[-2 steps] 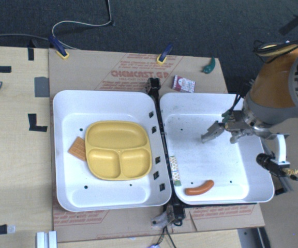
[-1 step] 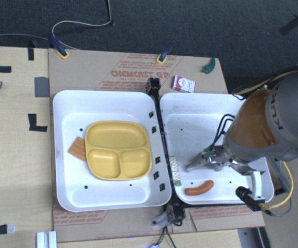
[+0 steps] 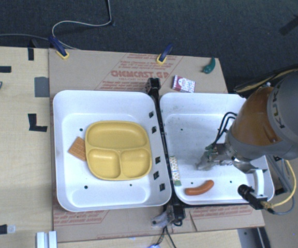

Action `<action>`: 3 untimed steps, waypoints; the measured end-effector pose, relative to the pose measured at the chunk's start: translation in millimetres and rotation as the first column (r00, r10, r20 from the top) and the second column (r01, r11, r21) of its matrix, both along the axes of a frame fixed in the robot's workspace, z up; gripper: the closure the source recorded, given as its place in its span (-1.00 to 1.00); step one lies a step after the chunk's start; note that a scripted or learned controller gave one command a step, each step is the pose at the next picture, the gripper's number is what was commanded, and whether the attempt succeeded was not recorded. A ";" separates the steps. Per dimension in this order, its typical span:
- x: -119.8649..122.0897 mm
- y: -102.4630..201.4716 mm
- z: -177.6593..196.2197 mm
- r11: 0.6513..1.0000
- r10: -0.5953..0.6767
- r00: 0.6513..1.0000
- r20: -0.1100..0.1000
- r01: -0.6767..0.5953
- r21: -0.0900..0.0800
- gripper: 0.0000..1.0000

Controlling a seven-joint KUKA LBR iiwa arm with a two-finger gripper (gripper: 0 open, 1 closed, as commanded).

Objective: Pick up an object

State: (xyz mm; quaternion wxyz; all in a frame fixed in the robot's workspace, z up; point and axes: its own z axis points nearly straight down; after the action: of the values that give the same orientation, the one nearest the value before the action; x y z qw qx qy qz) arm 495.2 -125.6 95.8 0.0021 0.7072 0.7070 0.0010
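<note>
Gripper (image 3: 207, 161) hovering low in the right bin (image 3: 190, 112), finger state unreadable.
Sausage (image 3: 199, 188) is lying just below and apart from it, ungrasped, near the bin's front wall.

The table (image 3: 14, 138) is pale wood with black tape marks along its left part. A brown cardboard sheet (image 3: 133, 74) printed with red lettering lies flat on it, held at the far edge by 2 yellow-and-blue clamps (image 3: 60, 47). On the cardboard, 2 shallow white bins sit side by side, touching: the left bin (image 3: 66, 154) and the right bin (image 3: 190, 105). A small red-and-white packet (image 3: 182, 83) lies just beyond the right bin.
</note>
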 end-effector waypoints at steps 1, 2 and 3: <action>-0.1 0.1 -0.1 1.000 0.000 1.000 0.000 0.000 0.000 -1.00; -9.9 25.9 -9.5 1.000 -0.001 1.000 0.002 0.001 -0.002 -1.00; -9.6 25.5 0.0 1.000 -0.001 1.000 0.002 0.001 -0.002 1.00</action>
State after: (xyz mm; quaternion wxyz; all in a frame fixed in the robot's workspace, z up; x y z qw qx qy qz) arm 485.6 -100.1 95.9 0.0036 0.7077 0.7065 0.0010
